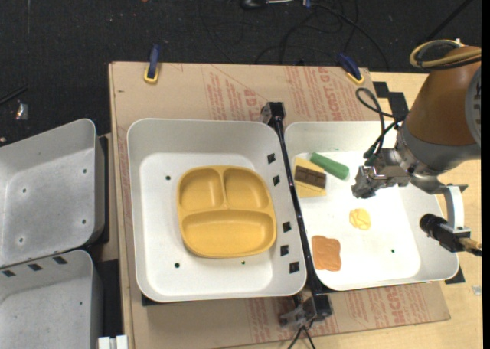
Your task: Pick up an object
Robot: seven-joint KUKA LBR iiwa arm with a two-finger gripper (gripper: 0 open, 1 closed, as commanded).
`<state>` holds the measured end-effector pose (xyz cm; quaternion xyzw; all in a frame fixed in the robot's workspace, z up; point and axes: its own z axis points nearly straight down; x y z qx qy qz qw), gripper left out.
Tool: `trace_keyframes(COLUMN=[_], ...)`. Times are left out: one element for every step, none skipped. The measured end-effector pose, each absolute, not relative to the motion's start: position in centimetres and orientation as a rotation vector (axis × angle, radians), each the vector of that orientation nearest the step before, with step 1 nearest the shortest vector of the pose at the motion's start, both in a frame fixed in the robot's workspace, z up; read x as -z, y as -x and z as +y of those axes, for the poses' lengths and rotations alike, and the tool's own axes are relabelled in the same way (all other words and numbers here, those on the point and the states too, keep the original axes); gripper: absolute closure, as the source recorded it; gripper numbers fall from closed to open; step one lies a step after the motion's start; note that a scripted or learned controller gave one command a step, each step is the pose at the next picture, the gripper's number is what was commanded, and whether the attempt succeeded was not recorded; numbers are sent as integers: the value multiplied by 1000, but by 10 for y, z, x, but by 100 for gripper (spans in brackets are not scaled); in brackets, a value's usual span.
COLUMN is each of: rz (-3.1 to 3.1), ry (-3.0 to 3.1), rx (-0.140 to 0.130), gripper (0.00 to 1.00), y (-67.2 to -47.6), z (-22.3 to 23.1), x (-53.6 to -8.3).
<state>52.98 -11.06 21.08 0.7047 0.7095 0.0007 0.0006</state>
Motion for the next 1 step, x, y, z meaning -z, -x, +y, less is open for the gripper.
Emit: trace_keyframes(rz=[2229], ry=[-2212], rx=[-3], gripper=[100], y=[-553], z=[-70], x=[-213])
